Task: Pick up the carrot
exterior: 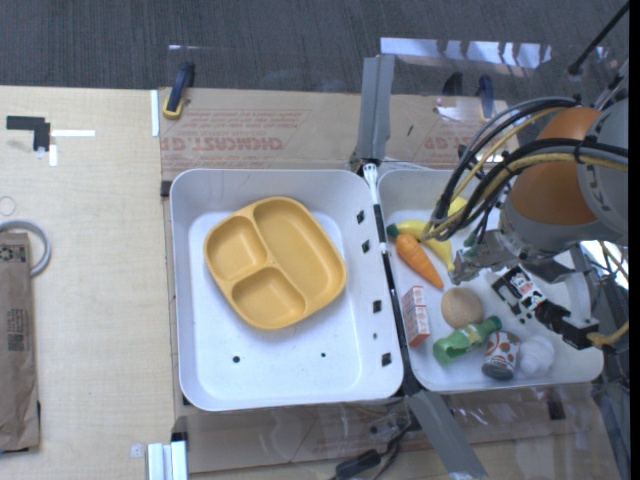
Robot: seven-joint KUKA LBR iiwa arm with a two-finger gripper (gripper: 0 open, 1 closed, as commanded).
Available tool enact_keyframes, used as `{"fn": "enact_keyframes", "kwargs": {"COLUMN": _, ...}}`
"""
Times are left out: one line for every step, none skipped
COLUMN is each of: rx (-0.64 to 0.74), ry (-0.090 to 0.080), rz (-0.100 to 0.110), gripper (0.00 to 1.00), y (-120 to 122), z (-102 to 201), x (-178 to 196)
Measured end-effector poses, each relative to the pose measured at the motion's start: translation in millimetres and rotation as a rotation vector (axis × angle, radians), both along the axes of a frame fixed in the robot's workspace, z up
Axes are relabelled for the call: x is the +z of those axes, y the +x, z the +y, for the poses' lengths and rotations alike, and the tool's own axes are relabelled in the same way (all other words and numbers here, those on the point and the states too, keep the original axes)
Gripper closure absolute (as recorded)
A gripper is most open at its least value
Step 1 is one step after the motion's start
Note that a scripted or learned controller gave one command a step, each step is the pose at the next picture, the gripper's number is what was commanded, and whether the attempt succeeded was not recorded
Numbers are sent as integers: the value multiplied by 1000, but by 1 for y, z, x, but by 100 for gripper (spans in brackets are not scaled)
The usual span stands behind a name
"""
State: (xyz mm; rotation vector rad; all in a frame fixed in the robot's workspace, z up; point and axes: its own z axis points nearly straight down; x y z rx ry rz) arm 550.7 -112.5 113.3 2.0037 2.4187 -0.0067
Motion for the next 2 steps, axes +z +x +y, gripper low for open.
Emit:
{"fn": "enact_keyframes", "kwargs": {"rx": -210, "ry": 3, "rz": -1, "gripper": 100, "y": -20, "z": 6, "x": -12}}
{"fn": "enact_keyframes", "kwargs": {"rx": -211, "ry": 3, "rz": -1, "gripper": 0, "y": -20, "z": 6, "x": -12}}
